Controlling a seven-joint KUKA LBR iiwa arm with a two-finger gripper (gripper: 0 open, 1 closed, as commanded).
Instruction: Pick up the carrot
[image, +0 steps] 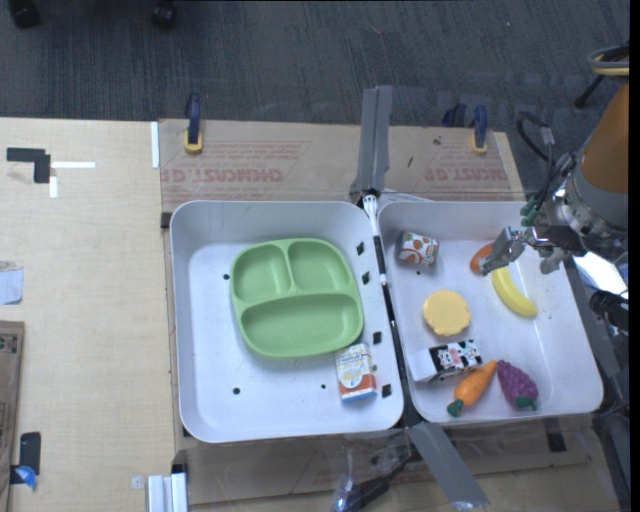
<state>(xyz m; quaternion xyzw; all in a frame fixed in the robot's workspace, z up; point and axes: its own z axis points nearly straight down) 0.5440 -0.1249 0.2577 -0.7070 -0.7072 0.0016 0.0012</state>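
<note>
Two bins: carrot (473, 387) lies at right bin's (580, 330) front between milk carton (452, 358) and grapes (517, 384); gripper (520, 245) well apart near banana (513, 292), jaw state unclear.

Orange carrot (473, 386) (green top), green plate (296, 296).

Grey arm (600, 215), orange band, black cables
</note>
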